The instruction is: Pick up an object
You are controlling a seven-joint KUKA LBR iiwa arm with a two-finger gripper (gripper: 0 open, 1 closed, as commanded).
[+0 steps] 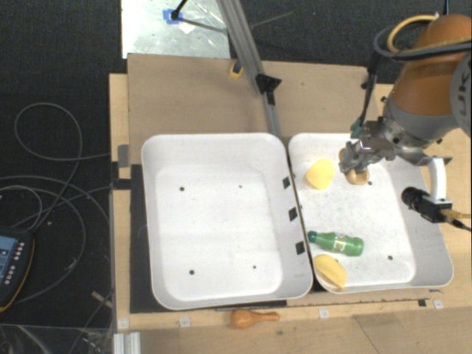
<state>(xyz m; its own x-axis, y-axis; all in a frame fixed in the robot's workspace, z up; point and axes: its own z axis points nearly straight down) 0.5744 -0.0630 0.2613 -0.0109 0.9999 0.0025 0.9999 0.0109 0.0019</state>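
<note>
Plainly, target: a small brown lump [358, 176] at twelve o'clock in the right bin [431, 268], directly under the claw [357, 165].
Handling: probably light and firm; its rounded shape may roll, so pinch across its middle.
Claw: whether open or closed cannot be told.
Hidden: the claw covers the lump's top, so its shape stays unclear.
Others: a yellow lump [320, 174] at nine o'clock of the target; a green bottle [337, 243] and another yellow piece [330, 270] toward six.
</note>
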